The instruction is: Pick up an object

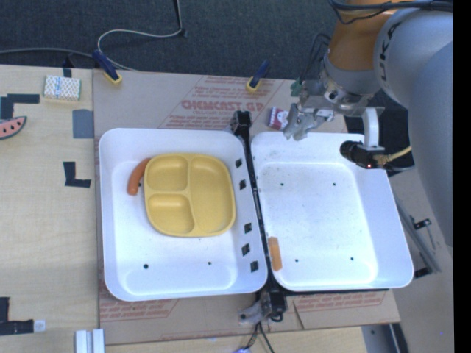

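Observation:
A yellow divided plate [190,195] lies in the left bin [125,271]. An orange sausage-shaped piece [135,176] rests against the plate's left edge. A small orange piece [274,254] lies at the left wall of the right bin [383,263], near the front. My gripper [298,129] hangs over the far left corner of the right bin, well away from all three objects, with nothing visible in it.
A small red and white object [276,118] sits on the cardboard just behind the bins, left of my gripper. A black divider with clips [249,190] runs between the bins. Blue and yellow clamps [107,66] hold the cardboard's far edge. Cables trail at the back.

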